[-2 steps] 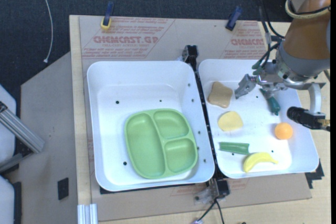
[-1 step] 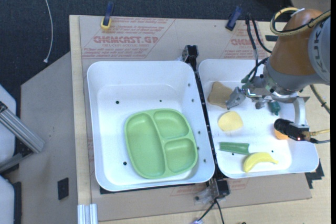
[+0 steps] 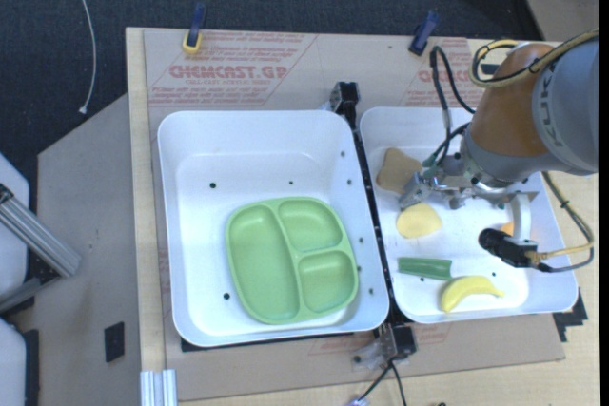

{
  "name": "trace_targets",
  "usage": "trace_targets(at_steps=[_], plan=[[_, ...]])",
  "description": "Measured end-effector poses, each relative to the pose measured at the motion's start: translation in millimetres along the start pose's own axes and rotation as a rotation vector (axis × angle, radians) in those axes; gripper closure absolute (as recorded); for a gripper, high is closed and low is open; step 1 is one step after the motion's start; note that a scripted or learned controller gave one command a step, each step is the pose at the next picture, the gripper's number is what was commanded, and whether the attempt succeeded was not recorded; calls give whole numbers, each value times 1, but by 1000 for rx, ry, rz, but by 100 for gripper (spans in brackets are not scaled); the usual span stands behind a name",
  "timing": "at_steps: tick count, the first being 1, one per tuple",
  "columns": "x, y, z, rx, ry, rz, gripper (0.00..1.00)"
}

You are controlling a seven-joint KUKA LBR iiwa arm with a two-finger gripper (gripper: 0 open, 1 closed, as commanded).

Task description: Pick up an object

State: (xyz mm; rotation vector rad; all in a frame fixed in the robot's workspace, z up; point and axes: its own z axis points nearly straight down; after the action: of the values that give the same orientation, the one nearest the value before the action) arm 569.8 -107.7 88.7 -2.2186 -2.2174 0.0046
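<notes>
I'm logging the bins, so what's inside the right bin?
The right bin holds a banana, a green stick, a yellow lump and a tan piece. The arm covers the bin's far side.

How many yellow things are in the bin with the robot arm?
2. A pale yellow round piece lies mid-bin, just left of the gripper. A banana lies near the front edge, beside a green stick. The arm may hide more.

Can't really make out the gripper (image 3: 430, 188) fingers, tucked under the wrist. Arm (image 3: 547, 109) chopped off at the 3 o'clock edge. Orange thing (image 3: 520, 225) mostly hidden behind the mount.
</notes>
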Motion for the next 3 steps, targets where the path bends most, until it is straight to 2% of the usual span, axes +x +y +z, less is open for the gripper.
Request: trace_targets(at_steps=[1,2,3], plan=[[0,0,4,-1,0,1,0],[1,0,-7,-5,0,1,100],[6,-6,-64,-10,-3,-1,100]])
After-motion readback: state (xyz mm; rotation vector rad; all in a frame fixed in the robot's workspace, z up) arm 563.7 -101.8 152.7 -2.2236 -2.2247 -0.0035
